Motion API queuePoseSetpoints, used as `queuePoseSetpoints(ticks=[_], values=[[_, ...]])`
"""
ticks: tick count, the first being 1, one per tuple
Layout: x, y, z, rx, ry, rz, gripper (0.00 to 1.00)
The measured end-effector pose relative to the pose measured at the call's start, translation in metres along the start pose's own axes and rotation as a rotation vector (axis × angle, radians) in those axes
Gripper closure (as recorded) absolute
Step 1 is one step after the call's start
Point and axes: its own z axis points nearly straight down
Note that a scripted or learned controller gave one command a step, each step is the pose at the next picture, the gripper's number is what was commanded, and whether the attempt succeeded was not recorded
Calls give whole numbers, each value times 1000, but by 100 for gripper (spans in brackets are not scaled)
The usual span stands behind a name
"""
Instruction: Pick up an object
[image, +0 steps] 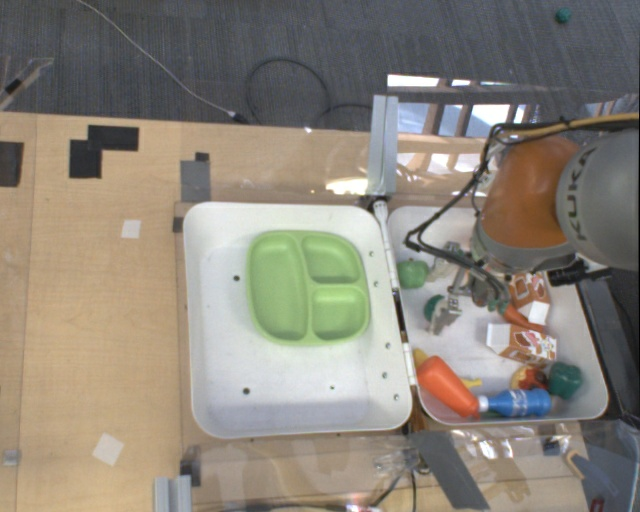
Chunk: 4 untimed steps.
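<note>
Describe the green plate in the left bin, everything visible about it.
The green plate is a light green, rounded-square divided tray that looks like matte plastic. It has three compartments: one long section on the left and two smaller ones stacked on the right. It lies flat and upright on the floor of the left bin, roughly central, with nothing in it and nothing touching it.

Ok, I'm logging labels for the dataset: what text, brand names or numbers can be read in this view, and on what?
"KU": dark letters on the grey arm at the right edge, cut off by the frame.
Orange-and-white carton in the right bin: print too blurred to read.
Blue bottle: no readable label.
</note>
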Motion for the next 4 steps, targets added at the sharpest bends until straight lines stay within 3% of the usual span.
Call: queuePoseSetpoints(ticks=[1, 2, 3, 4], values=[[-32, -59, -28, -1, 1, -192, 0], [-14, -64, 1, -2, -1, -162, 0], [-50, -17, 2, -5, 1, -101, 0], [-17, -89, 1, 1, 1, -140, 0]])
